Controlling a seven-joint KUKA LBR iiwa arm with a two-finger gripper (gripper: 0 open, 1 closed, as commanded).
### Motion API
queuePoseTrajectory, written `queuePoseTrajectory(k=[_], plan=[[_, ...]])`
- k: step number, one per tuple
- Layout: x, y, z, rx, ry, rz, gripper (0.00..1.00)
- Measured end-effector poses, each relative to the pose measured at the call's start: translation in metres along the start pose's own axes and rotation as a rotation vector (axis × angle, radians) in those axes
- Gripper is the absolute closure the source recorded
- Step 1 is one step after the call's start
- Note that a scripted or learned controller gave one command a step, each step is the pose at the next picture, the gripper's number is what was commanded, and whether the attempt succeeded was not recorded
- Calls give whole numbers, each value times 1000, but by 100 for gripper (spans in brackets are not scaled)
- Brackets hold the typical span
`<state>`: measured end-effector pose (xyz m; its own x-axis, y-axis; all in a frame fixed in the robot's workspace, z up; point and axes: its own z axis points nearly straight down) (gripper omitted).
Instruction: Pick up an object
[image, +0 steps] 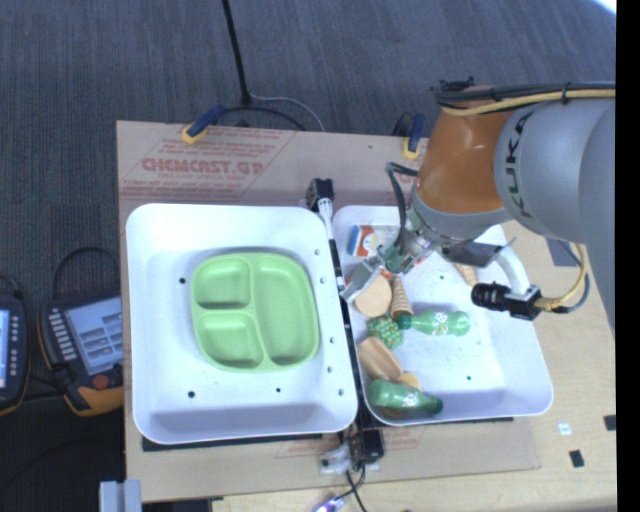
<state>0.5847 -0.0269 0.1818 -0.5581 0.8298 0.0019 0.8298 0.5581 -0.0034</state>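
The gripper (392, 262) hung at the right bin's (520, 385) left wall over the toy pile (395, 325), grip state indiscernible, apparently mid-approach and needing a descent onto one piece.

Green divided plate (252, 310) in left bin (150, 330); handheld pendant (85, 345) on floor.

Both bins (150, 300) white; divided plate (255, 310) pale green; bottle toy (435, 323) green with white dots; cone piece (400, 297) tan; arm (530, 140) grey, orange band; tabletop (200, 165) brown, red lettering
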Motion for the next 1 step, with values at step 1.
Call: queuePoseTrajectory(k=[1], plan=[[0,0,0,0,0,0,0]])
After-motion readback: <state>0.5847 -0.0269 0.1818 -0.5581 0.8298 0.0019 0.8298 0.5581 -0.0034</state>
